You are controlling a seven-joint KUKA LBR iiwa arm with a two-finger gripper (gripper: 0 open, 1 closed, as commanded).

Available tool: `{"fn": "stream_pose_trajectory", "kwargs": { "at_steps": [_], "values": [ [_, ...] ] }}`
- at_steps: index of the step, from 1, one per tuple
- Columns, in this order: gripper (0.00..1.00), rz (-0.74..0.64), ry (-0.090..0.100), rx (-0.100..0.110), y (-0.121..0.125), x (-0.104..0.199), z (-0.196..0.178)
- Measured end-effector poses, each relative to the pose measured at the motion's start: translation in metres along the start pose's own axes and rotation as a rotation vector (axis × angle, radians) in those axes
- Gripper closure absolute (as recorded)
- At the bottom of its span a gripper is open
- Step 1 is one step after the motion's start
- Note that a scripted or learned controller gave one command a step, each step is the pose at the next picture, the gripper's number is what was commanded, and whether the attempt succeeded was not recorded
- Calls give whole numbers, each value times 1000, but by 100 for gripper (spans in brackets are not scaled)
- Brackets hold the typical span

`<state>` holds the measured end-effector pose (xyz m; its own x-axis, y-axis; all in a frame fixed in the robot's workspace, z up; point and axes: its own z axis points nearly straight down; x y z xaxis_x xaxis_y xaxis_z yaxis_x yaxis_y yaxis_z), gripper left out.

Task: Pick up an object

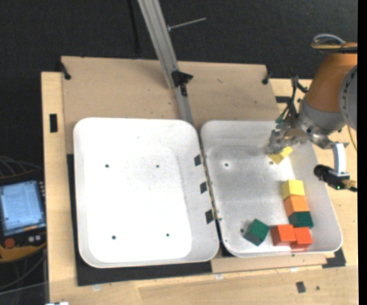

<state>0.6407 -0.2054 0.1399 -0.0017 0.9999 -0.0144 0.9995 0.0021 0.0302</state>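
A small yellow block point(281, 154) sits just under the gripper point(279, 142) in the far part of the right bin point(234, 189), toward its right side. The block looks tilted: its long axis runs on a slant from near-left to far-right, with the far-right end raised slightly toward the gripper. The gripper hangs over that end and appears to be in contact with the block, but the view is too coarse to tell whether the block lies between the fingers or merely beneath them, and how far the gripper is open cannot be told either.

The arm point(331, 100) comes in from the right, its orange band showing above the grey wrist, over the far-right corner of the right bin.

Nearer in the same bin, along its right wall, stands a short column of blocks: a second yellow block point(293, 188) farthest, an orange block point(296, 203) touching it on the near side, then a dark green block point(301, 219). At the near edge two red-orange blocks point(291, 235) lie side by side, and just left of them a green block point(256, 232) rests turned at an angle, apart from the column.

The left bin point(139, 189) lies beside the right one, the two meeting along a hinged seam in the middle of the desk point(221, 88). A metal pole point(161, 40) rises slantwise from the far side of the desk.
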Motion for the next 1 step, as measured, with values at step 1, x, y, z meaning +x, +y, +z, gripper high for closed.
{"fn": "stream_pose_trajectory", "kwargs": {
  "at_steps": [1],
  "values": [
    [100,-2,13,24,2,8,-51]
  ]
}}
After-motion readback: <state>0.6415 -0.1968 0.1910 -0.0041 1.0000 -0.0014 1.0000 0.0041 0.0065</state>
